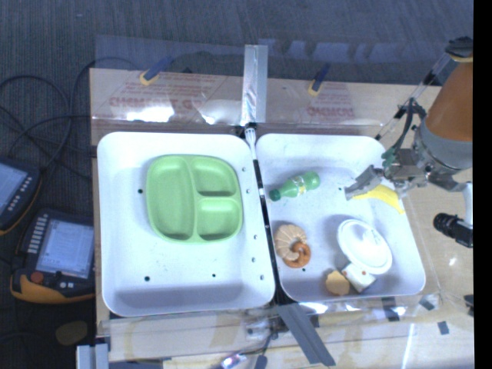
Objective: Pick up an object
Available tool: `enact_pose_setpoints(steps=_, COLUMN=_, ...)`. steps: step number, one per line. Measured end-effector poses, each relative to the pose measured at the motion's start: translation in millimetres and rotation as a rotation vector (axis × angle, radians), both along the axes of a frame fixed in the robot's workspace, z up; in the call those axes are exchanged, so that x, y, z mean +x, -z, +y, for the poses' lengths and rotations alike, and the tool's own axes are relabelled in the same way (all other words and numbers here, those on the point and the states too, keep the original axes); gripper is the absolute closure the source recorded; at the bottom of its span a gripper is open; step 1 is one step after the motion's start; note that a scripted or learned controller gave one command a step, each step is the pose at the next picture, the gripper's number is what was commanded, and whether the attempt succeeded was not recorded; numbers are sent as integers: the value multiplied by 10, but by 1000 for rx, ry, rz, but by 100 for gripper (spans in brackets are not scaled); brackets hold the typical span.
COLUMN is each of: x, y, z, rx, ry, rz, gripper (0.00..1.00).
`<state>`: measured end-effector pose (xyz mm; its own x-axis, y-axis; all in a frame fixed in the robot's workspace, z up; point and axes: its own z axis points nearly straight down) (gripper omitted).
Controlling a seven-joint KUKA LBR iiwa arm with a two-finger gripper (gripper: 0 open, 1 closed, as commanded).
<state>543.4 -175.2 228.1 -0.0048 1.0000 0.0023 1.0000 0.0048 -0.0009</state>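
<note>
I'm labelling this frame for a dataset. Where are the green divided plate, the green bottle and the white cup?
green divided plate (194, 198), camera view, on the ridge between its compartments.
green bottle (298, 185), camera view, on its body.
white cup (364, 244), camera view, on its rounded side.

The grey arm reaches in from the right, its pincer (367, 183) angled down-left.
</note>
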Motion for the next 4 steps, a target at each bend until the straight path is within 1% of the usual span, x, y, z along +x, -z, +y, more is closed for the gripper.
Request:
enact_pose_setpoints(steps=1, x=-175, y=1046, z=-404, rx=10, ry=-50, rz=5, gripper=0)
enact_pose_setpoints(steps=2, x=-158, y=1336, z=-341, rx=14, ry=-46, rz=-18, gripper=0)
enact_pose_setpoints(steps=3, x=-139, y=1247, z=-316, rx=17, ry=-49, rz=-21, gripper=100)
enact_pose_setpoints(steps=4, x=78, y=48, z=313, rx=-3, ry=-41, rz=0, gripper=100)
